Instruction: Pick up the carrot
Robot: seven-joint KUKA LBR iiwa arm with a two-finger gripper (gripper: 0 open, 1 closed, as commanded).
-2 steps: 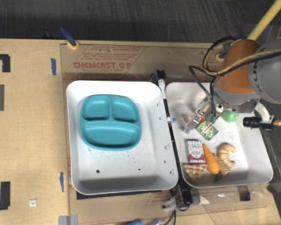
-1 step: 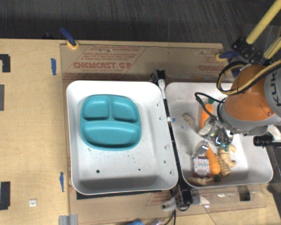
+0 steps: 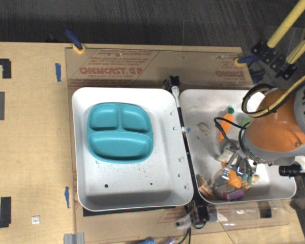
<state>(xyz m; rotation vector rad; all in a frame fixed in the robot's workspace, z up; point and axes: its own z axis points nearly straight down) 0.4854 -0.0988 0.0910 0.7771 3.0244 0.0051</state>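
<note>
Teal divided plate (image 3: 120, 131), 2 white bins (image 3: 91, 187), orange carrot (image 3: 225, 124), possibly purple item (image 3: 236, 194).

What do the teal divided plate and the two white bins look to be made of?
The teal divided plate looks like moulded plastic or silicone, matte: rounded compartment edges and soft, even colour with little glare. The left white bin and right white bin look like thin formed plastic, semi-gloss: rounded corners, faint sheen, scuffs and dark specks on the floor. Either could be coated metal; the look leaves that open.

The grey arm (image 3: 279, 131) (orange band uppermost) reaches in from the right, its hand (image 3: 239, 172) seemingly pointing straight down.
</note>
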